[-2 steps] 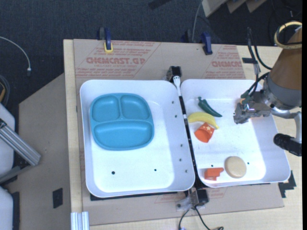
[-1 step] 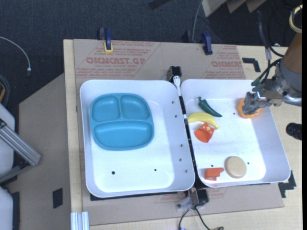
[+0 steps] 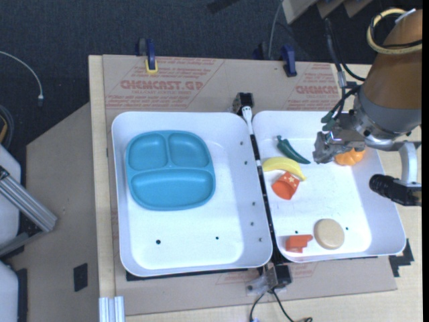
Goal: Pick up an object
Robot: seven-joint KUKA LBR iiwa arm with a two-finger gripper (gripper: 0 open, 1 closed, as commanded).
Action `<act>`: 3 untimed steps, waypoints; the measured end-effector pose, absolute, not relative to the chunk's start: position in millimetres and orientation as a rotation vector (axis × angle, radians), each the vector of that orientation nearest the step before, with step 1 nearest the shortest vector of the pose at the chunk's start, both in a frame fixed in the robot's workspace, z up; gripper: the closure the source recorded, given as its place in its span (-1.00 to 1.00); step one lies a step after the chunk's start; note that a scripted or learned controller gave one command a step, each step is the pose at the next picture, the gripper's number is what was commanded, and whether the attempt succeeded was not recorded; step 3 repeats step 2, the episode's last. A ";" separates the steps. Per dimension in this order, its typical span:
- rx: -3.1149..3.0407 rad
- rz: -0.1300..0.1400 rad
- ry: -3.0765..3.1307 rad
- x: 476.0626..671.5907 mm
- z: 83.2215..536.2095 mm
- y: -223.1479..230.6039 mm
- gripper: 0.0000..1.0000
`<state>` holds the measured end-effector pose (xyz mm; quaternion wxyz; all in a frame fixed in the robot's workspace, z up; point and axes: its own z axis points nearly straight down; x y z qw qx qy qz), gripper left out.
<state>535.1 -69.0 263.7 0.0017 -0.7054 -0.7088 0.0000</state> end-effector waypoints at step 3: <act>-2.211 0.001 -2.226 527.9 233.3 42.1 1.00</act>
